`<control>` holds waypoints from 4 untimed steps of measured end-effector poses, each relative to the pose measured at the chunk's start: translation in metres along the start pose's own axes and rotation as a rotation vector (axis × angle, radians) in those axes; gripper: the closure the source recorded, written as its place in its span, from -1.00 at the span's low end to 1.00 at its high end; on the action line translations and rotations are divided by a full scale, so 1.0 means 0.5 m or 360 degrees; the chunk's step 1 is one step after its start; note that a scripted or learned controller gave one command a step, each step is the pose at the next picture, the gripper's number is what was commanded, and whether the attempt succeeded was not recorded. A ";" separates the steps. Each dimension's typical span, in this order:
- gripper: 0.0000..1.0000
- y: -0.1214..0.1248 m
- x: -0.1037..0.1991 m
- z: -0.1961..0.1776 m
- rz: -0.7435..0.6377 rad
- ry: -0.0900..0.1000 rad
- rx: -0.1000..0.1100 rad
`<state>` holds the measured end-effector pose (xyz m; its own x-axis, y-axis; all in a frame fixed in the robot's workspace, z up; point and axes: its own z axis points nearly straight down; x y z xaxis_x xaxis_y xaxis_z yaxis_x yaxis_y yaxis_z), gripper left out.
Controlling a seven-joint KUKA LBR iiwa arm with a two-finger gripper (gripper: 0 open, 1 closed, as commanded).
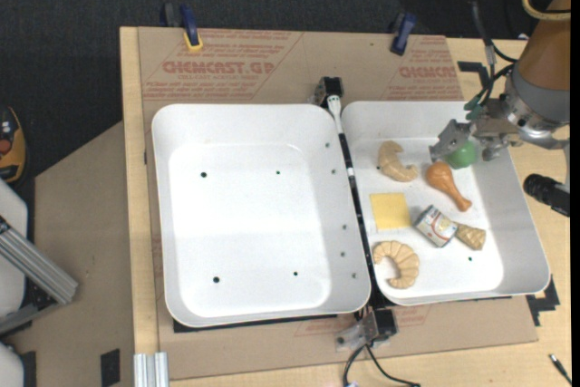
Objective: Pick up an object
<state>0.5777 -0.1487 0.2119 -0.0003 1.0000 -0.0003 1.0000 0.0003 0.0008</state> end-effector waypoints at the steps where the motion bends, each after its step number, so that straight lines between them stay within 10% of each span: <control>1: -1.00 -0.073 0.131 -0.484 -0.0010 -0.0002 -0.0033; 2: 1.00 -0.073 0.126 -0.485 -0.0002 -0.0004 -0.0009; 3: 1.00 -0.164 0.242 -0.212 -0.0007 0.0005 0.0030; 4: 1.00 -0.196 0.391 -0.439 -0.0013 0.0004 -0.0019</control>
<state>0.4793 0.0471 0.4313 -0.0084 1.0000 0.0024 0.9999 0.0084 0.0130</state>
